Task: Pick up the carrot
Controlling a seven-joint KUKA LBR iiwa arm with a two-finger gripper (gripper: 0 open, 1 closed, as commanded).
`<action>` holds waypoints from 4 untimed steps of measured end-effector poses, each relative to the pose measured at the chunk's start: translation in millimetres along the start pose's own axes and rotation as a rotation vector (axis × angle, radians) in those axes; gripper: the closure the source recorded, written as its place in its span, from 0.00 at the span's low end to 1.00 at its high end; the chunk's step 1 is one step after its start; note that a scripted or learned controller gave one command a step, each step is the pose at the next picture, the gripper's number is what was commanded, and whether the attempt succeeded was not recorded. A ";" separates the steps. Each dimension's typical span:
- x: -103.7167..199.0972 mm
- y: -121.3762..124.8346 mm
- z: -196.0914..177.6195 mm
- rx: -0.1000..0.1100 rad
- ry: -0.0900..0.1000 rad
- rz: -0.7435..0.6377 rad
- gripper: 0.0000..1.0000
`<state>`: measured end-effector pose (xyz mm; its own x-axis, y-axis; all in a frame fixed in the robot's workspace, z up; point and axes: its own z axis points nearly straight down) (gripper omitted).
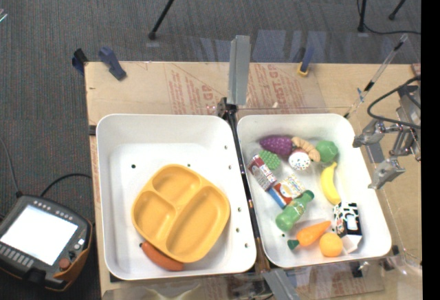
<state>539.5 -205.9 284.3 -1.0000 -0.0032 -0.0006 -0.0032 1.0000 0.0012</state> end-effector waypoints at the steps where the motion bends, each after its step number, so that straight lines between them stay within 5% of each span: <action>1: 53.0 10.0 94.5 -0.004 0.011 0.036 0.00; 2: 64.1 43.2 198.7 0.000 0.005 0.441 0.00; 3: 63.7 114.0 198.1 -0.001 0.005 0.401 0.00; 4: 63.6 113.1 188.9 0.000 0.006 0.400 1.00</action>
<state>475.7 -92.8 95.6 -0.9222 0.3866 0.0061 0.3866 0.9223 -0.0001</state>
